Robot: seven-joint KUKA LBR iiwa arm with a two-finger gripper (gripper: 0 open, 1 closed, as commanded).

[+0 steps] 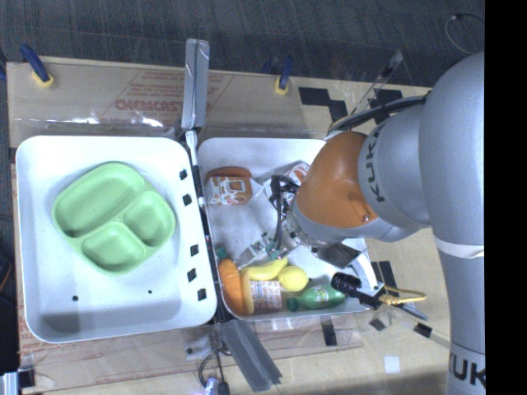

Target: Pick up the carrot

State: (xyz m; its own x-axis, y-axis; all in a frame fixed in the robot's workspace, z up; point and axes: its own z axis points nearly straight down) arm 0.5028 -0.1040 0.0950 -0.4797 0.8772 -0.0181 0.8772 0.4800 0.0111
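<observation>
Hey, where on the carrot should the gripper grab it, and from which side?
Grip the carrot at its bare upper-left flank, coming straight down. It lies along the right bin's left wall, with a bottle and banana crowding its right side.

plate (115,216) in left bin (33,220)

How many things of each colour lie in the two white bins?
Green: 2, the divided plastic plate and the small bottle
Yellow: 2, the banana and the round lemon
Orange: 1, the carrot
Brown: 1, the cup
Total: 6
</observation>
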